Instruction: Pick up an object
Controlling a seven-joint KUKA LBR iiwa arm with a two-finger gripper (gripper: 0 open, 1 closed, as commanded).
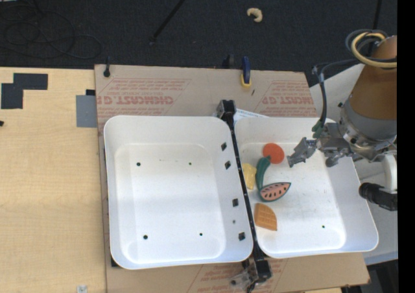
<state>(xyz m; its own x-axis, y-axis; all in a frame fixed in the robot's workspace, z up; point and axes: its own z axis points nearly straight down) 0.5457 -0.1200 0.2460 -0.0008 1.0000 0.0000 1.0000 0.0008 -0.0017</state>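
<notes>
The tool [316,150] hangs over the right bin [350,236], near its far right part. The small cluster of objects lies to the tool's left and a little nearer the camera, against the divider: an orange ball [273,152] closest, then a green curved piece [262,170], a watermelon slice [275,190] with its long axis roughly left-right, a yellow piece [249,175] and an orange wedge [265,217] farthest. At this slant I cannot tell whether the tool is released or clenched; nothing seems gripped.

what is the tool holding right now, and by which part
Nothing that can be seen. The tool hangs over the right bin, apart from the watermelon slice, the orange ball and the other toys, with nothing in it.
</notes>
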